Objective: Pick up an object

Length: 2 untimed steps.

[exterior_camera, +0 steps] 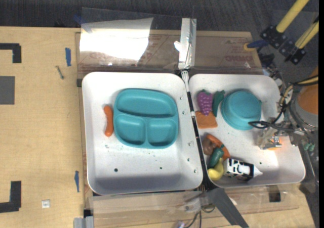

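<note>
Hanging over the right bin's (288, 171) right side, my pincer (270, 138) is a blur of wires; its grip I cannot tell. Nearest lies a teal bowl (241, 108), upturned, then purple grapes (204, 101) and a black-and-white carton (239, 168). Left bin (96, 136) holds a teal tray (147, 117).

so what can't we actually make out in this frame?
- Gripper, camera view: finger state unreadable, small and tangled with cables over the right bin.
- Arm: cut off by the right edge.
- Toy pile by the bins' divider: overlapping pieces, individual items unclear.
- Black-and-white item: too small to identify.
- Teal bowl: overturned or upright, cannot tell.
</note>
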Motion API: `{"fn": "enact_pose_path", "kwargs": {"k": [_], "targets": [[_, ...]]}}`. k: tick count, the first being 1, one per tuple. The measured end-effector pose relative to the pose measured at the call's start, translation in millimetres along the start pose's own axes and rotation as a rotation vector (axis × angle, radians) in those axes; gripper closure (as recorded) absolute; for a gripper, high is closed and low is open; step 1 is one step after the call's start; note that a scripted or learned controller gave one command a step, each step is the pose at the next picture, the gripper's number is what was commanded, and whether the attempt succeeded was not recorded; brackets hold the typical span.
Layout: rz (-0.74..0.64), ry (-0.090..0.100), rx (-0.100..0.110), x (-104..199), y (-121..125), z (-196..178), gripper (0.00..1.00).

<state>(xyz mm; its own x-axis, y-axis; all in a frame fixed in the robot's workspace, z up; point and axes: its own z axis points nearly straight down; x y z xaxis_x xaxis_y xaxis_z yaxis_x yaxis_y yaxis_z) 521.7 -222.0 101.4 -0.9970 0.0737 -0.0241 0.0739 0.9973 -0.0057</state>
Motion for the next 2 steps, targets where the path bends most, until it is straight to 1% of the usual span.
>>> {"fn": "enact_pose_path", "kwargs": {"k": [1,2], "targets": [[-0.045,0.005,-0.003,-13.8,34.5,-155.2,1.00],[0.331,0.029,-0.003,6.2,48.9,-38.8,1.00]]}}
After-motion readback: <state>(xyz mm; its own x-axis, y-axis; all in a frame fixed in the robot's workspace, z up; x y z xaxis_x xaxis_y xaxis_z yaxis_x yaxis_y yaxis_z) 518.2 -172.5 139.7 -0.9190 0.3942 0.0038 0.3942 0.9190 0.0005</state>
